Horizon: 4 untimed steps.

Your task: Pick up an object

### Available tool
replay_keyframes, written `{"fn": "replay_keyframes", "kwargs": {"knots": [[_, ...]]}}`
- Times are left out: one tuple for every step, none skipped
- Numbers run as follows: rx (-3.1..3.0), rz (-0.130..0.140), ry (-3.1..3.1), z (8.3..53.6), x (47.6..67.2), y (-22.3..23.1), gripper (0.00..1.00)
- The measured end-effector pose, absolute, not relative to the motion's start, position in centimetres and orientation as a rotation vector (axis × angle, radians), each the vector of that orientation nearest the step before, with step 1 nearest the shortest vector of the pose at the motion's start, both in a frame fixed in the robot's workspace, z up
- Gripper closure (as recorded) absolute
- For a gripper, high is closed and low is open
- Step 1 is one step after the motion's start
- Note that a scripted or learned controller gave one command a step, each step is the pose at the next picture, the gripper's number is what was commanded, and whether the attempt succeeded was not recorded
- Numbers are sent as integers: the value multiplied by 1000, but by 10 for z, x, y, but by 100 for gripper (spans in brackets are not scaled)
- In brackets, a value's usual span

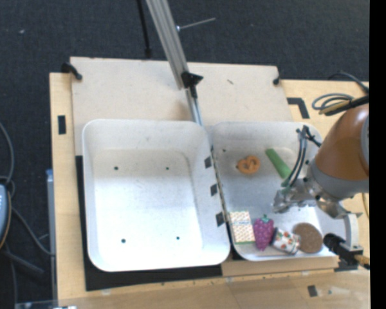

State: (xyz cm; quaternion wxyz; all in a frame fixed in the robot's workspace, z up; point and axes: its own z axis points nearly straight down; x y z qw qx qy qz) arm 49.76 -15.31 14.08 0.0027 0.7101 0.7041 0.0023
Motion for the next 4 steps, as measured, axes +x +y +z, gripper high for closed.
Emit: {"fn": "replay_keyframes", "kwargs": {"knots": [[2214,6,2220,188,507,-154,100],[2213,5,2222,219,509,-156,100],[2210,5,2230,227,540,-101,100],[2212,5,2229,239,561,-54,100]]}}
